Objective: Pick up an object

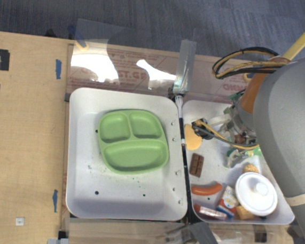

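1. The gripper hung low over the far part of the right bin, amid cables; whether it was wide, narrow or holding anything could not be told.
2. The chocolate bar, probably the likeliest pick, lay just left of and nearer than the gripper, close to the bin's left wall.
3. Its long axis ran near to far, scarcely tilted.
4. The green tray sat in the left bin.

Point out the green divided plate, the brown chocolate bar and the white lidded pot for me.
green divided plate [133,141]: camera view, on its centre ridge.
brown chocolate bar [196,164]: camera view, middle of its top face.
white lidded pot [256,193]: camera view, on its lid.
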{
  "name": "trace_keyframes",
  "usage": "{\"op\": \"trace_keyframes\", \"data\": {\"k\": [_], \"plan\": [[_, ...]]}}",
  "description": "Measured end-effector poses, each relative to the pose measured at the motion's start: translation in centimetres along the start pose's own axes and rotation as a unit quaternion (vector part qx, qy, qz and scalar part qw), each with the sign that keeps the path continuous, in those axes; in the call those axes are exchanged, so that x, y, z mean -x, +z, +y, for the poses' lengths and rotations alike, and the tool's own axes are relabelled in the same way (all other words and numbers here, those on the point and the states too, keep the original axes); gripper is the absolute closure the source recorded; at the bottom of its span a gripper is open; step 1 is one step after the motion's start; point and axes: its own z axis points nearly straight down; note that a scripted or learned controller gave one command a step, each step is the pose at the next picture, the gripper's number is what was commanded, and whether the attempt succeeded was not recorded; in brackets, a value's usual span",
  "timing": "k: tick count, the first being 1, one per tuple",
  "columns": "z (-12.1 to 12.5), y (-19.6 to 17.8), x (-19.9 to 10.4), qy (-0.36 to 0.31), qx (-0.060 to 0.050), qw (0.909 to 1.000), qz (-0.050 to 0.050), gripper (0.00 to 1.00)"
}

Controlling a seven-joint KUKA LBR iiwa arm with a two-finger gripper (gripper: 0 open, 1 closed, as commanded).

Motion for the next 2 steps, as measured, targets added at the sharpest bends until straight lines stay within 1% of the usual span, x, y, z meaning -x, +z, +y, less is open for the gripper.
{"op": "trace_keyframes", "data": {"k": [1,2], "plan": [[0.8,0.1,-3.6,0.0,0.0,1.0,0.0,0.0],[-0.3,-0.2,2.7,-0.031,-0.002,0.9995,-0.003,0.0]]}}
